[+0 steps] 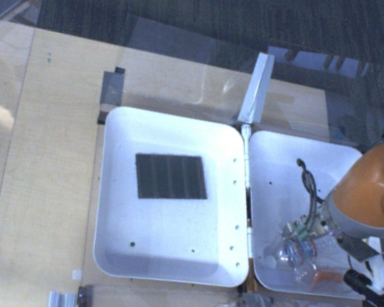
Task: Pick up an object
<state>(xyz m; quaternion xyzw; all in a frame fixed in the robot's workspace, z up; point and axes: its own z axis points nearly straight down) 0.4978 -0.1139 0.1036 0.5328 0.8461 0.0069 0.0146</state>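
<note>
Jaws (299,240) over right bin (276,170) (clutter below), wooden bench (46,162)

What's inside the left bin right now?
The left bin holds one dark ribbed rectangular pad lying flat in its upper half. Whatever is beneath the pad is covered.

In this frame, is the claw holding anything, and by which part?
Cannot be told. The claw is low in the right bin, among a clear plastic item and an orange object, with no visible grip.
</note>
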